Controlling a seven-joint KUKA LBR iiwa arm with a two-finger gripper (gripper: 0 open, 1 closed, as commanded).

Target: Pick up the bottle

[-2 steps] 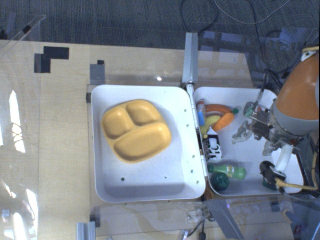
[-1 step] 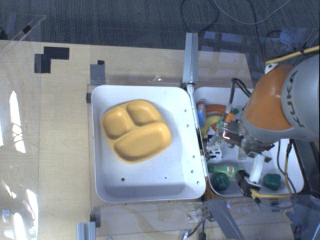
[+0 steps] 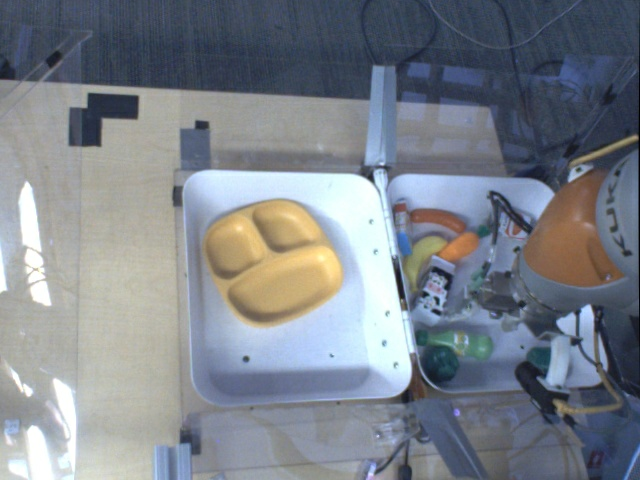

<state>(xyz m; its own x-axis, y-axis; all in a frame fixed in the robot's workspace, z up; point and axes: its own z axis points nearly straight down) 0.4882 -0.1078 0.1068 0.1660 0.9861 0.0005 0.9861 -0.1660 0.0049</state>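
Near right bin front wall: bottle, gripper above.

A pale wooden tabletop carries two shallow white bins side by side. The left bin holds a yellow divided tray with three sections, lying flat toward the bin's upper left. The right bin is crowded along its left side: an orange carrot-shaped toy at the top, a yellow banana-like piece just below it, and a small white box with dark print leaning against that. A dark green round thing sits near the bin's front edge. Black cables loop on the dark floor beyond the tabletop. Black tape marks sit at the tabletop's upper left.
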